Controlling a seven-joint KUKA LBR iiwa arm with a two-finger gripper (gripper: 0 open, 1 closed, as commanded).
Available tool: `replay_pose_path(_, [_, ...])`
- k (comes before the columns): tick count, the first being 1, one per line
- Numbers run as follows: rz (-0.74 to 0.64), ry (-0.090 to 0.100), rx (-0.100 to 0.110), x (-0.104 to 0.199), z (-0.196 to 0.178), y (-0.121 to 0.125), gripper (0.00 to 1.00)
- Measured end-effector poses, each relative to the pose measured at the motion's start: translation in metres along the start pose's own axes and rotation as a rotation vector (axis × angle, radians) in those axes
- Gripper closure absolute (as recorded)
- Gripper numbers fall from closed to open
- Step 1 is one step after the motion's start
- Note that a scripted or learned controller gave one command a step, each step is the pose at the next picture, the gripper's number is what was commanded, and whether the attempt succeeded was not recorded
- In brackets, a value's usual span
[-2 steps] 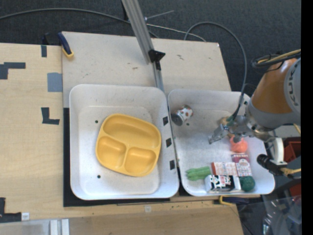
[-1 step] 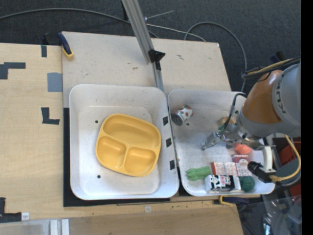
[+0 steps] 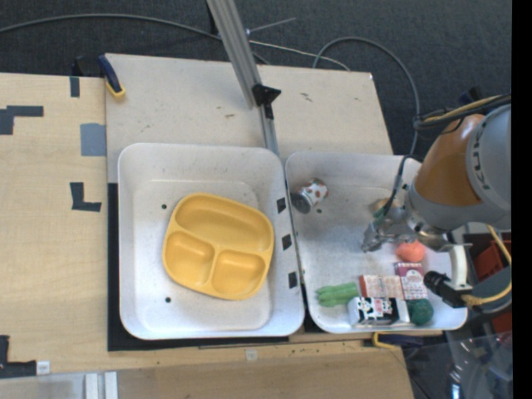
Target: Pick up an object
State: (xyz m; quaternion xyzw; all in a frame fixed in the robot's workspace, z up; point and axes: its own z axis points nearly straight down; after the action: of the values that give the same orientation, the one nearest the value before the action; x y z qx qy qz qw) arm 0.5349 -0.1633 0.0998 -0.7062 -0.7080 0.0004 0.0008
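My arm (image 3: 465, 169) reaches over the right bin (image 3: 332, 169); my gripper (image 3: 376, 238) hangs near its right edge, state I cannot tell. I'm approaching; next, descend on the orange ball (image 3: 411, 252) just beside.

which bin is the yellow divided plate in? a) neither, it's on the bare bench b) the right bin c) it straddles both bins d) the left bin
d: the yellow plate lies flat inside the left bin, while the right bin holds the small items and the gripper.
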Motion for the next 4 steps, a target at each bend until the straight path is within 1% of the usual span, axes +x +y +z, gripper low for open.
replay_pose_path(1, [0.000,-0.002,-0.006,0.002,-0.061,0.007,1.00])
replay_pose_path(2, [0.001,-0.003,-0.006,-0.007,-0.117,0.004,1.00])
replay_pose_path(3, [0.001,-0.001,-0.004,-0.007,-0.143,0.005,1.00])
replay_pose_path(4, [-0.005,0.001,-0.002,0.048,-0.146,0.027,1.00])
